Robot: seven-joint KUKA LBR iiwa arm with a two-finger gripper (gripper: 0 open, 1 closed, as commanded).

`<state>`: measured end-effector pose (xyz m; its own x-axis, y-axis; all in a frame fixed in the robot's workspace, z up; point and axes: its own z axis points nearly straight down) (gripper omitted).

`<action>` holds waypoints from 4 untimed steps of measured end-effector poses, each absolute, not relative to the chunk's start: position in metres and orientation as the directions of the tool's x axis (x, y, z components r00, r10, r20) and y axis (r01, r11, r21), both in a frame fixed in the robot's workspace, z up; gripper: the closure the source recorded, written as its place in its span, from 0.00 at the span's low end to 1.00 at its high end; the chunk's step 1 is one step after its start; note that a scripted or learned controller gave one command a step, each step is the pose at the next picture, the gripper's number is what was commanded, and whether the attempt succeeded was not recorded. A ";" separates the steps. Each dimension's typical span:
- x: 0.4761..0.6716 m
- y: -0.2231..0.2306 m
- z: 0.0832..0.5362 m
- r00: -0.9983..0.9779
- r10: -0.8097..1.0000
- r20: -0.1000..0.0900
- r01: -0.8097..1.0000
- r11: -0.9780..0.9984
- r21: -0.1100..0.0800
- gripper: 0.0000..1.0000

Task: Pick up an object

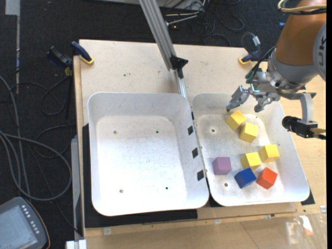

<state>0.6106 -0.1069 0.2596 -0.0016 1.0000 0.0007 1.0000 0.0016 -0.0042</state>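
Observation:
The right bin (290,191) holds several small blocks. Two yellow blocks (236,120) (248,132) lie together near its far side. Further forward sit a third yellow block (270,152) and another yellow one (252,160), then a purple block (222,165), a blue block (245,177) and an orange block (266,178). My gripper (248,100) hangs over the far edge of the right bin, just above and behind the nearest yellow block, its two fingers spread apart with nothing between them.
The left bin (104,139) lies beside the right one, with a raised divider edge (193,134) between them. A slanted metal pole (158,27) rises behind the bins. Clamps (78,50) (249,56) sit at the bench's far corners.

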 end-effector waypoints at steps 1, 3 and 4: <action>0.611 -0.107 0.262 -0.001 1.000 0.000 1.000 0.001 0.000 0.00; 0.618 -0.116 0.168 0.001 1.000 0.000 1.000 -0.001 -0.003 0.00; 0.618 -0.120 0.124 0.001 1.000 0.000 1.000 -0.001 -0.005 0.00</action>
<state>0.6179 -0.1201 0.1243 0.0012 1.0000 0.0001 1.0000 -0.0012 -0.0050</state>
